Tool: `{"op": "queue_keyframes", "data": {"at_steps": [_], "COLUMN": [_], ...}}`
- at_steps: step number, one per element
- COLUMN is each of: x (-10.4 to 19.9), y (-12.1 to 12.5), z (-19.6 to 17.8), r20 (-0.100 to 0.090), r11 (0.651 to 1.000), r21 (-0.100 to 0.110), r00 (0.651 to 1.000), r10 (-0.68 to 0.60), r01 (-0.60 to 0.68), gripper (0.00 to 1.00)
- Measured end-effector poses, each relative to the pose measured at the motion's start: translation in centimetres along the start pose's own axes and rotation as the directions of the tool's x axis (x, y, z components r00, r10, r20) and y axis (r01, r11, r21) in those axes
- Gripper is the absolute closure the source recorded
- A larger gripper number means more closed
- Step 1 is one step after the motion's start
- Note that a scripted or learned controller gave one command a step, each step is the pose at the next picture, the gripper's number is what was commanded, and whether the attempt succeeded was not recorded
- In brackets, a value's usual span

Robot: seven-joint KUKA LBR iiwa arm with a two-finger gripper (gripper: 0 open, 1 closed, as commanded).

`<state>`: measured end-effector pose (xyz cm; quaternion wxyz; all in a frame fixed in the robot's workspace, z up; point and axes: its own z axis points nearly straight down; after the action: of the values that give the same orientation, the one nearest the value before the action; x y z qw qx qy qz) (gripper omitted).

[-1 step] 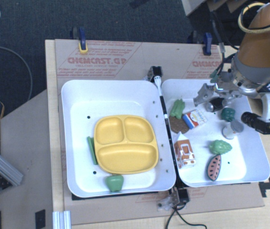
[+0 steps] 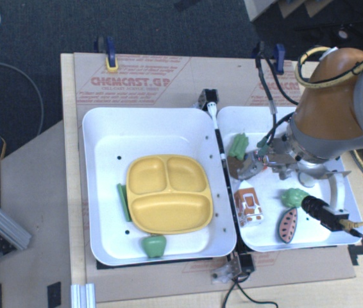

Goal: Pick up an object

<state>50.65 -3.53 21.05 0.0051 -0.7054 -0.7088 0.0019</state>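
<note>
Arm (image 2: 335, 108) reaches in over the right bin (image 2: 268, 241), gripper (image 2: 256, 163) low near that bin's left wall, toward the far side. Cannot tell whether the gripper is spread or closed; the wrist hides too much. Nothing seen pinched. Closest items: a brown object (image 2: 235, 167) against the left wall, just beside the gripper, and a green block (image 2: 238, 145) just beyond it toward the far-left corner. Likely target is the brown object. Also in the right bin: an orange-and-white box (image 2: 248, 206) by the left wall toward the near side, a green lump (image 2: 292, 196) mid-bin, a red slice (image 2: 288, 224) toward the near edge. Left bin (image 2: 104, 172) holds a yellow divided plate (image 2: 168, 194), a green strip (image 2: 124, 201) along its left side, and a green piece (image 2: 154, 245) at the near edge. To do this well: centre over the brown object, keep clear of the wall and the green block, descend fully before closing, and lift straight up. Risk is clipping the wall or nudging the neighbour.
</note>
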Motion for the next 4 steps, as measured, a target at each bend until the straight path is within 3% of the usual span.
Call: {"op": "queue_keyframes", "data": {"at_steps": [1,2,3,4], "x": [-8.3,-7.9,1.3,6.8], "y": [-2.9,-2.6,-2.8,-2.7], "z": [-1.0,-2.0,2.9,2.7], "r20": [0.003,0.004,0.000,0.004], "r11": [1.000,1.000,1.000,1.000], "r21": [-0.006,-0.010,-0.002,-0.010], "r00": [1.000,1.000,1.000,1.000], "r10": [0.011,0.006,-0.004,0.000], "r01": [-0.011,-0.006,0.004,0.000], "gripper": [0.00,1.00,1.00,1.00]}}
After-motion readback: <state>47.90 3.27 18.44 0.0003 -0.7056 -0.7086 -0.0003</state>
